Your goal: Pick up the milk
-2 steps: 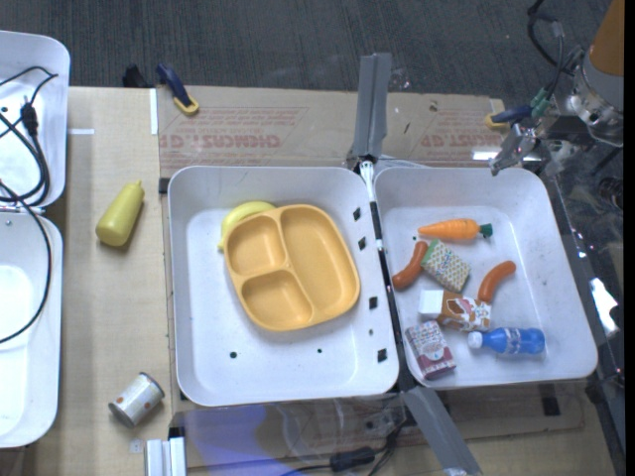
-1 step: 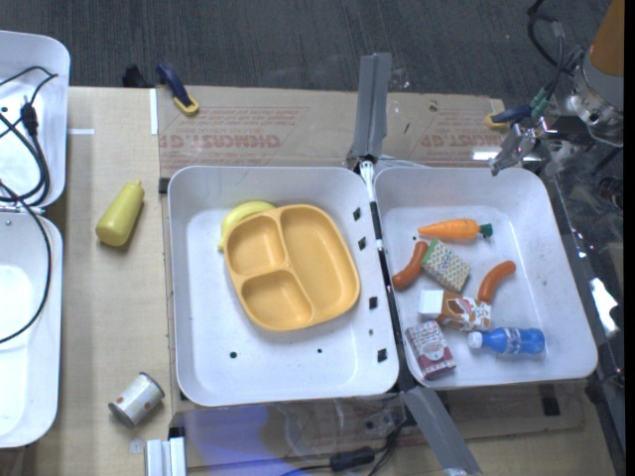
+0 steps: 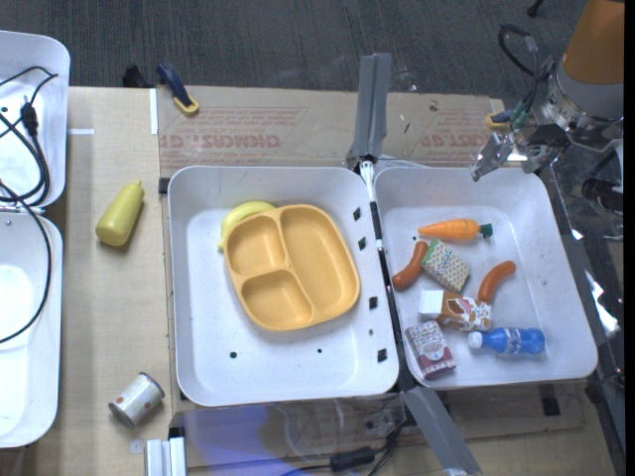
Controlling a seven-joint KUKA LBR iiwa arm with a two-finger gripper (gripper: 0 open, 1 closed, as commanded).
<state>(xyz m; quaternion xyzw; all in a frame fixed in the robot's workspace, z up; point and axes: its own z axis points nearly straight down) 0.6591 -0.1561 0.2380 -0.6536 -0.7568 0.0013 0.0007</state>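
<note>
well below the tool point(image 3: 493, 160), the milk point(image 3: 430, 349) lies.

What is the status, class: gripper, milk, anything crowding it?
Gripper above right bin's far edge, holding nothing. Small maroon-and-white milk carton lying at near-left corner. Brown-and-white carton close beside it, blue plastic bottle to its right.

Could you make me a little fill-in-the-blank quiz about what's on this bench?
1. The yellow divided plate lies in the ____ bin.
2. The carrot has an orange body and a ____ tip.
3. The blue bottle lies on its ____.
4. The end effector hovers over the right bin's ____ edge.

Missing words: left; green; side; far
</note>
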